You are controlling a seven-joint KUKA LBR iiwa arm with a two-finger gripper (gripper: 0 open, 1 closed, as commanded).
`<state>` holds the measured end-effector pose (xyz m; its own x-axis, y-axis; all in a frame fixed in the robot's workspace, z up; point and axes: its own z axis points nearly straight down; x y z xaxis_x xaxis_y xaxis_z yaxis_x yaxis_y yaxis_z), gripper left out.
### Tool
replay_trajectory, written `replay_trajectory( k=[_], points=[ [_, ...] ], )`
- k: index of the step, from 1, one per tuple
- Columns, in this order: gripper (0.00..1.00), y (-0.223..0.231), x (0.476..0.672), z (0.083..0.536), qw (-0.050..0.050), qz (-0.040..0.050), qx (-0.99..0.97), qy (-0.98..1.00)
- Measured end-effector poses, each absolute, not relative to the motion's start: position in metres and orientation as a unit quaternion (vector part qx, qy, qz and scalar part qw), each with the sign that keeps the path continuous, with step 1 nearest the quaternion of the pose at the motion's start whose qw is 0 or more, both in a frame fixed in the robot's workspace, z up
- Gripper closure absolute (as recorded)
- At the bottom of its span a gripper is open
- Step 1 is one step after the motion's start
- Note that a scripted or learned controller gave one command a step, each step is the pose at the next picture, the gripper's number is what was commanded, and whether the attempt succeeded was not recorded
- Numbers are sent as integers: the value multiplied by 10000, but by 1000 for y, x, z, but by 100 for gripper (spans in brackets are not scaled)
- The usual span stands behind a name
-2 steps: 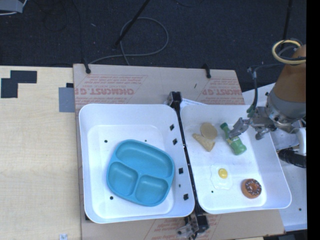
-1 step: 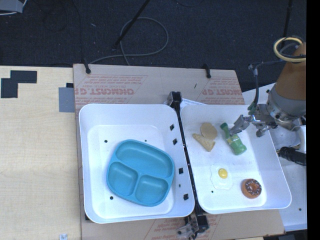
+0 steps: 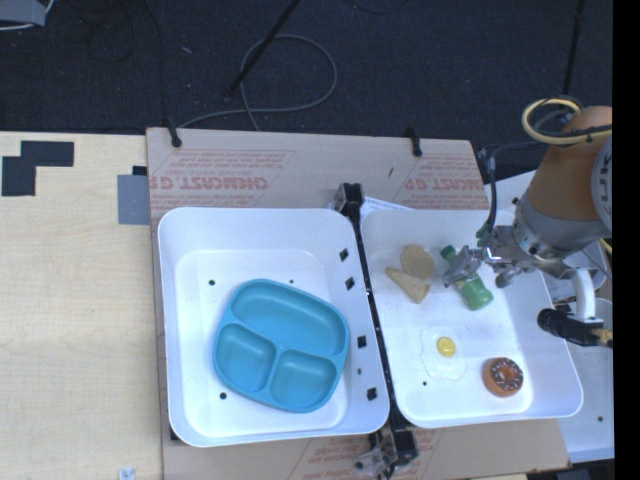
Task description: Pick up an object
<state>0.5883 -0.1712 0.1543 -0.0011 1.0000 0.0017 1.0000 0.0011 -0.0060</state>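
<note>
Hand (image 3: pixel 470 266) of the grey-and-orange arm (image 3: pixel 565 193) sits low over the right bin (image 3: pixel 560 393), its metal fingers closed on a small green object (image 3: pixel 476 292) — the green piece shows between them and juts out below, toward the bin's middle. Whether it is clear of the bin floor cannot be told from this angle. The arm enters from the right edge, its orange band above the wrist.

Just left of the hand lie two tan, bread-like pieces: a rounded one (image 3: pixel 418 260) and a wedge (image 3: pixel 409 285) touching or nearly touching it. Nearer the front of the same bin rests a toy fried egg (image 3: pixel 444 353), white with a yellow yolk, and beside it to the right a brown doughnut (image 3: pixel 503 376) with speckled icing — both well apart from the hand.

Left bin (image 3: pixel 190 248) holds a blue divided plate (image 3: pixel 281 344), three compartments, lying flat and slightly turned. Both bins sit side by side on a cardboard sheet (image 3: pixel 300 173) on the table (image 3: pixel 70 318), with black cables (image 3: pixel 290 68) trailing across the dark floor behind.
</note>
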Motion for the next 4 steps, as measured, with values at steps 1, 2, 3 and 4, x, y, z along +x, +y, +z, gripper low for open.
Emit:
replay_trajectory(
  k=[1, 2, 3, 4],
  points=[
    [0, -173, 589, 116, -44, 7, -7072, -7070],
    [0, -172, 588, 87, 20, 11, -7075, -7067],
    [100, -173, 588, 97, 23, 12, -7084, -7058],
    [100, -174, 587, 160, -5, -3, -7071, -7071]
  ],
)
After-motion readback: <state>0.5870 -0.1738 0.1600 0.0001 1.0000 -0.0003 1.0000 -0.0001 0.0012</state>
